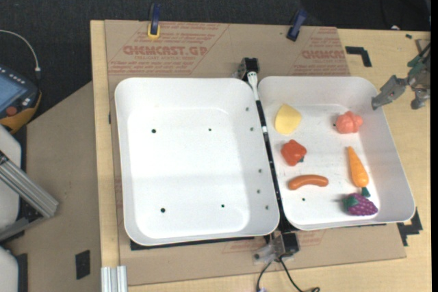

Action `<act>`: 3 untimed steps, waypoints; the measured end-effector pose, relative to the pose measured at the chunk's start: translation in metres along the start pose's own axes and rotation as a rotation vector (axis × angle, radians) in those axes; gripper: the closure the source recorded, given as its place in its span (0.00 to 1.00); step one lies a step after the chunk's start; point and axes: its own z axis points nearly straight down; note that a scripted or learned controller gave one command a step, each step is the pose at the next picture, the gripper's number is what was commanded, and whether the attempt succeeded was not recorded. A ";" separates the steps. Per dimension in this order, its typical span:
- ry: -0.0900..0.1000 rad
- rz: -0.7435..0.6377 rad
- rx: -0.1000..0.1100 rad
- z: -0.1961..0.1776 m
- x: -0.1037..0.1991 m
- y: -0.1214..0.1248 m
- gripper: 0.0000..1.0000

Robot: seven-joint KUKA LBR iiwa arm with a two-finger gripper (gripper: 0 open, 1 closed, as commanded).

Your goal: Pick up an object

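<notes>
My grey metal two-finger gripper (400, 92) hangs at the far right, just outside the upper right corner of the shallow white plastic right bin (389, 147). Its fingers stand apart, with nothing between them.

Six toy foods lie in that bin. A pale yellow lemon-shaped piece (288, 119) sits near the inner wall, upper left. Below it is a red pepper-like piece (293, 152), then an orange-red sausage (308, 182) lying crosswise. A pink knobbly fruit (349, 122) rests nearest my gripper, upper right. An orange carrot (356, 167) lies lengthwise close to the right wall, and a purple bunch of grapes (360, 204) sits in the lower right corner, near the rim.

The pieces are apart from one another, with bare floor between them. The shallow white left bin (185, 154) adjoins along a black hinge strip (263, 140).
</notes>
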 end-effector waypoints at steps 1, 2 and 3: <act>0.009 0.002 0.019 0.155 0.013 -0.050 0.00; 0.006 -0.002 0.007 0.194 0.060 -0.067 0.00; 0.000 0.000 -0.002 0.181 0.057 -0.065 1.00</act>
